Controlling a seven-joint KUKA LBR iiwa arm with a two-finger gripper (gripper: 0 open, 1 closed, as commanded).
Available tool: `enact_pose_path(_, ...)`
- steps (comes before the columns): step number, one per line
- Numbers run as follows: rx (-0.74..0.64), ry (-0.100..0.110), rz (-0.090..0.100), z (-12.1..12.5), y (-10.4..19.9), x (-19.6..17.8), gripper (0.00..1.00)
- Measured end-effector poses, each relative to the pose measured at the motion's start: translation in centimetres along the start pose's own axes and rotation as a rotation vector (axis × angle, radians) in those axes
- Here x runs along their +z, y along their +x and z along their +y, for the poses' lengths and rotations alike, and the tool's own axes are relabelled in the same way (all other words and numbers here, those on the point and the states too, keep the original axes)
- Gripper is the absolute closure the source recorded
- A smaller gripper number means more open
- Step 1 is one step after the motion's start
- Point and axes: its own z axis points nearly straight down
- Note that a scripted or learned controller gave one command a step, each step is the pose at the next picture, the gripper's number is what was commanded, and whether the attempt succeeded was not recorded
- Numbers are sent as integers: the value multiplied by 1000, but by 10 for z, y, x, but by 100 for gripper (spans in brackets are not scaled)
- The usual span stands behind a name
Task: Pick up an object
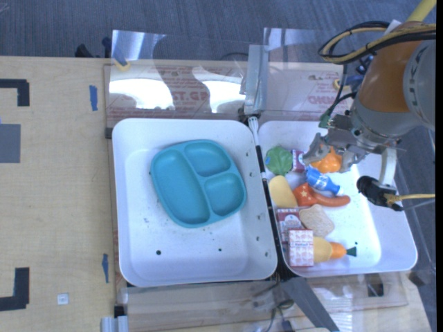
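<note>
My gripper (330, 156) hangs over the upper middle of the right bin (387, 237). A small orange toy fruit (329, 163) sits between its two fingers, and the fingers are closed against it. Just below lie a blue can (322, 182) and a red chili pepper (324, 199). A green leafy toy (279, 160) and a yellow piece (281, 191) rest by the bin's left wall. Whether the orange fruit is off the bin floor cannot be told.
The left bin (138, 247) holds a blue divided plate (199, 182). In the right bin's lower left are a tan bread slice (316, 220), a red-and-white box (300, 246) and an orange bottle (327, 250). A black cable end (372, 189) dangles from the wrist.
</note>
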Motion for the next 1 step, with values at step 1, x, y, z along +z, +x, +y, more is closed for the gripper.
enact_pose_path(1, -28, -1, 0, -49, 14, -53, 100)
